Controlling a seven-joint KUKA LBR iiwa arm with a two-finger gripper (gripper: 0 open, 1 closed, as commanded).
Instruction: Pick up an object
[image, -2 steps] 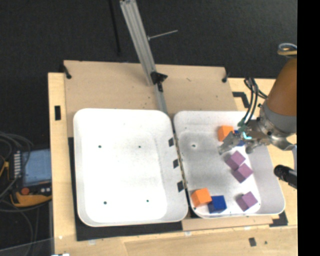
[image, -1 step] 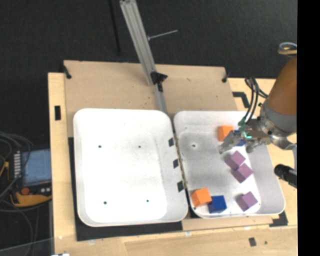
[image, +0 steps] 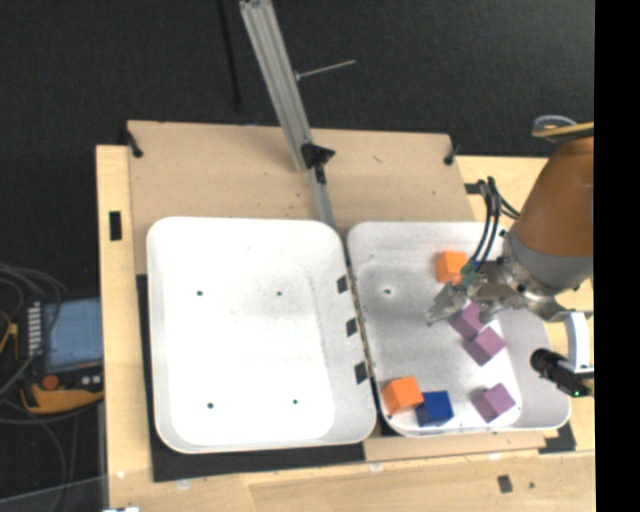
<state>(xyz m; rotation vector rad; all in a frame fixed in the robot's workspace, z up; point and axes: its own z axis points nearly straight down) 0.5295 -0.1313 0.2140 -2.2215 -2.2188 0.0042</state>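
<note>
Gripper (image: 462, 300) hangs over the right bin (image: 400, 260), just above a purple block (image: 478, 335); its grasp can't be judged. That bin also holds two orange blocks (image: 450, 265) (image: 403, 393), a blue block (image: 435, 408) and another purple block (image: 493, 401).

Even overhead light floods the bench (image: 290, 165), washing the two white bins (image: 245, 330) close to overexposure with little surface detail. Shadows are faint and short under the blocks. The picture is soft, grainy and low-resolution, with dark surroundings.
</note>
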